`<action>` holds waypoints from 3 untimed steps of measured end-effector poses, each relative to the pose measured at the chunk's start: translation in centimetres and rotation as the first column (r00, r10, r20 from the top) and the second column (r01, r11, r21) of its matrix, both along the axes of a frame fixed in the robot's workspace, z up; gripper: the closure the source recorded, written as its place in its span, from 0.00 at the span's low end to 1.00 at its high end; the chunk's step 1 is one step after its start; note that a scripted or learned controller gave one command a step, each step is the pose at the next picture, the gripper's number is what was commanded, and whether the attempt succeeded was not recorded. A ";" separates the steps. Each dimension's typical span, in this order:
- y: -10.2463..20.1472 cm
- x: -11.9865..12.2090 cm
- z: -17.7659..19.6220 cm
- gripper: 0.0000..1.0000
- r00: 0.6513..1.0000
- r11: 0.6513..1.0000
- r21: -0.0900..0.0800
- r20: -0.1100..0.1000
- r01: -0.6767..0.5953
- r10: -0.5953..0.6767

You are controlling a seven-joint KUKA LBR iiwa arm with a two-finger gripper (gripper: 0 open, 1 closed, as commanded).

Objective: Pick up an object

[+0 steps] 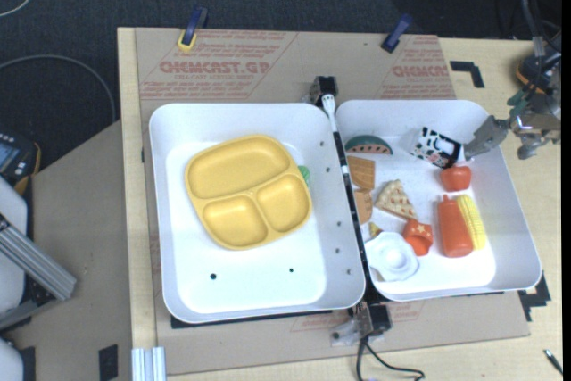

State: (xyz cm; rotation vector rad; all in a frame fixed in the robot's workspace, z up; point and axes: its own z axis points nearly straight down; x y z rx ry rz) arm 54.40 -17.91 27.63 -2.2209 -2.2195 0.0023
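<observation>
Two shallow white bins sit side by side on the tabletop, so that one can supply objects and the other receive them. The left bin holds a yellow divided plate lying flat near its middle, with a small green piece peeking out at the plate's right edge. The right bin carries the clutter of toy food: a watermelon slice at its upper left, a black-and-white carton, a tomato, a pizza wedge, an orange bottle lying beside a corn cob, a strawberry and a fried egg.

The hand hangs at the upper right of the frame, over the right bin's far corner, just beside the carton. Whether it is released or clenched cannot be told; nothing visibly sits within it. Judging by its position, the carton or tomato is the likeliest target.
</observation>
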 end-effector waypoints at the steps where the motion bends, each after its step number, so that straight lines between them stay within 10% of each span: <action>1: 0.0 0.1 0.2 0.00 1.000 1.000 -0.001 0.003 -0.001 0.001; 3: -0.1 -0.1 -11.8 0.00 1.000 1.000 0.003 -0.006 0.000 0.000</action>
